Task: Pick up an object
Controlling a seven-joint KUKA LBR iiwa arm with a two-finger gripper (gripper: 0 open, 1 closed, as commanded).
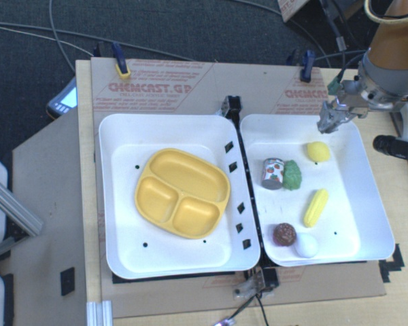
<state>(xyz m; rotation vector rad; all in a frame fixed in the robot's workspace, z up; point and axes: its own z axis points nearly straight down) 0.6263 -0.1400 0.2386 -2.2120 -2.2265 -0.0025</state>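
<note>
"CHEMCAST GP" on cardboard sheet (156, 80)

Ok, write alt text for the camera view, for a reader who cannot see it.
A grey robot arm's gripper hangs over the far edge of the right white bin, which holds a lemon, a corn cob, a small can, a green toy, a brown ball and a white ball. The left bin holds a yellow divided plate.
</note>
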